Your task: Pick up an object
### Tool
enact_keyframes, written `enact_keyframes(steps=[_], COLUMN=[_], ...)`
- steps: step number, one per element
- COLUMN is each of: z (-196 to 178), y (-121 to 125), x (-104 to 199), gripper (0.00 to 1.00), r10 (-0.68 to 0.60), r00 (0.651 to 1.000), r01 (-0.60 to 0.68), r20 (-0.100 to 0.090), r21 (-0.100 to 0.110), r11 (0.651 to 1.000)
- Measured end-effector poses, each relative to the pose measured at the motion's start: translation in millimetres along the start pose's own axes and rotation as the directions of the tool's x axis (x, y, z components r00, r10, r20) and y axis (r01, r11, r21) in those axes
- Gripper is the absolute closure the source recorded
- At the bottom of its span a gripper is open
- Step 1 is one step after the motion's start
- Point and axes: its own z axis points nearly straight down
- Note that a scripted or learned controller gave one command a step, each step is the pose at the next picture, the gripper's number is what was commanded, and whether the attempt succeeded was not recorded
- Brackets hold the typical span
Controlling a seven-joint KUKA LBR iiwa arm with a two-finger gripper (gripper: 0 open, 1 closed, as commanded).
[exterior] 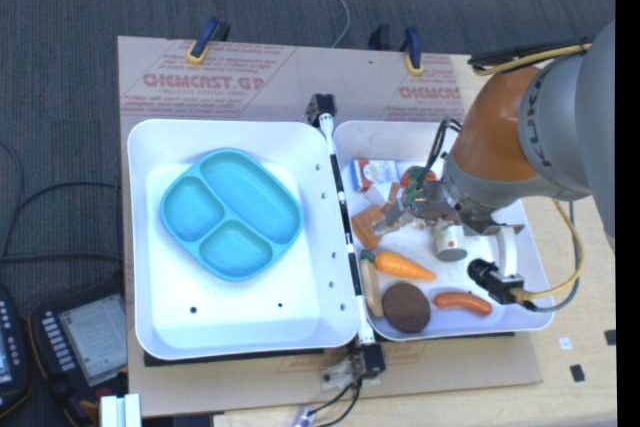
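1. The toy carrot (402,265) lies in the right bin (530,315), near a brown cookie (405,306).
2. The gripper (412,203) hangs over the food toys; its grip cannot be told.

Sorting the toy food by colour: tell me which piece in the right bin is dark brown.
The round brown piece near the front of the right bin; the carrot and sausage beside it are orange.

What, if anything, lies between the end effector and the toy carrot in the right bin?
Nothing visible does. The end effector hangs over the right bin, just above the carrot; bare white bin floor separates them. The brown round piece lies beyond the carrot.
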Motion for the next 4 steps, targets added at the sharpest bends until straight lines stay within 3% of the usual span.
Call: enact_keyframes(steps=[1,2,3,4], z=[30,20,20,11], y=[-58,-57,-58,-57], x=[-8,-9,-8,-8], gripper=[0.0,1.0,0.0,1.0], r10=[0.0,0.001,0.001,0.001], r00=[1.0,1.0,1.0,1.0], r01=[0.0,-0.001,-0.001,-0.001], r20=[0.002,0.004,0.003,0.003], r21=[-0.016,-0.018,-0.017,-0.018], r11=[1.0,1.0,1.0,1.0])
